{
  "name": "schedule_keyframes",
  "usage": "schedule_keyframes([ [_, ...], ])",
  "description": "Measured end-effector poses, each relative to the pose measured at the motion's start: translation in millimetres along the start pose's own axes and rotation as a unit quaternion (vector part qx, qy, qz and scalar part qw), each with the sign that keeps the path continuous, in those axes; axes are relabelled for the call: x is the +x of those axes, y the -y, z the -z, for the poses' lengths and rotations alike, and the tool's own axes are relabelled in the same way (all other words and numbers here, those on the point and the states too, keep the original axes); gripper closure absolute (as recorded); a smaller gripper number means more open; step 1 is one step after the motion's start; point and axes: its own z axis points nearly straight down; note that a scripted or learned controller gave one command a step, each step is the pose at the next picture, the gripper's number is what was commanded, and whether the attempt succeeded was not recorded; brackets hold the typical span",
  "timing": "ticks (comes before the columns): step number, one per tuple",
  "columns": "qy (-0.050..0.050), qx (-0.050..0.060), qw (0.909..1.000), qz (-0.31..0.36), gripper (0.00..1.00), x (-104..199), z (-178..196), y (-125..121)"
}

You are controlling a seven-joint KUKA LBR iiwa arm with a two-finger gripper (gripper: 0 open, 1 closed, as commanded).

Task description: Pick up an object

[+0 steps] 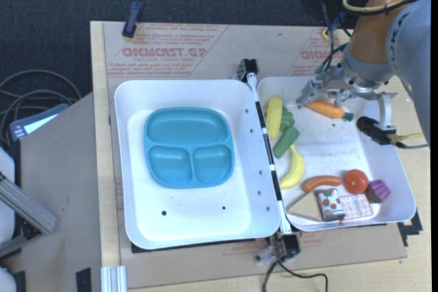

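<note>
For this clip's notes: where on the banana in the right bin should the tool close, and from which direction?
Probably across the banana's lower middle, coming straight down, fingers spanning its narrow width. It lies flat and curved; its upper end touches the green piece, while its lower half has bare bin floor on both sides.

Red "CHEMCAST GP" lettering is printed on the bench's paper sheet (164,51).
</note>
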Motion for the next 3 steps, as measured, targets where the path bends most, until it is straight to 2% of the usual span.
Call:
schedule_keyframes([
  [1, -0.006, 0.011, 0.9999, 0.0, 0.0, -45.9, 43.4, -9.1],
  [2, -0.008, 0.013, 0.9999, 0.0, 0.0, -46.4, -12.4, -6.8],
  [3, -0.008, 0.013, 0.9999, 0.001, 0.0, 0.5, -23.9, -7.1],
])
